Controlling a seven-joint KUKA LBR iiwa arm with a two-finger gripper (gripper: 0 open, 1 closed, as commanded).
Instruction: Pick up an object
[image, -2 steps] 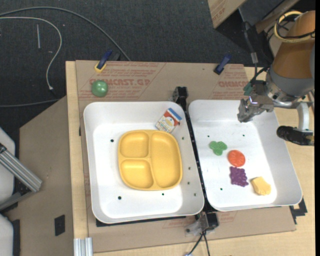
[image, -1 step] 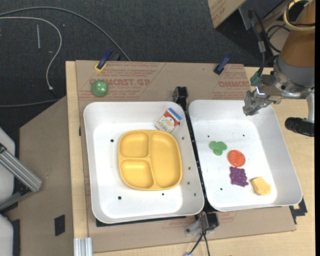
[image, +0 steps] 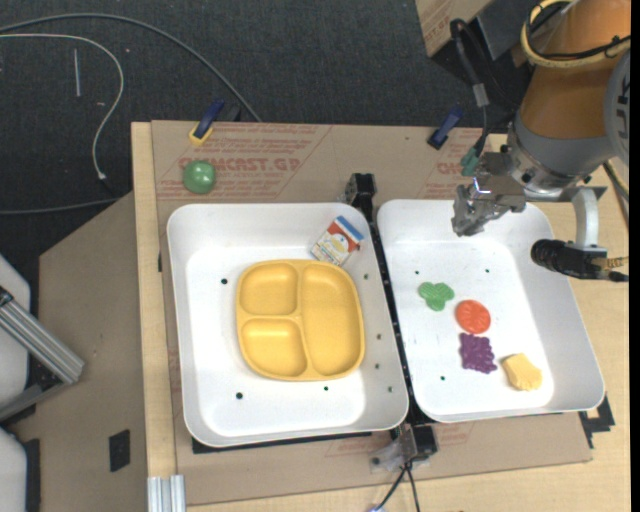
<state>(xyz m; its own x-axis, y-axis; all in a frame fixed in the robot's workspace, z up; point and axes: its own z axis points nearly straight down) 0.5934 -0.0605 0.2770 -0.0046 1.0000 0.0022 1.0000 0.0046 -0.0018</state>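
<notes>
Four small toy foods lie in the right white bin (image: 560, 400): a green leafy piece (image: 435, 295), an orange-red round piece (image: 473, 317), a purple grape bunch (image: 477, 353) and a yellow chunk (image: 521, 371). My gripper (image: 472, 222) hangs over the far end of this bin, well above and behind the green piece, touching none of them. Nothing shows between its dark fingertips. The grey arm with its orange band rises to the upper right.
The left bin (image: 195, 300) holds a yellow divided plate (image: 300, 320) and a small milk carton (image: 336, 241) at its far edge. A green ball (image: 199, 177) rests on the cardboard beyond the left bin. Blue clamps (image: 207, 122) sit at the board's far edge.
</notes>
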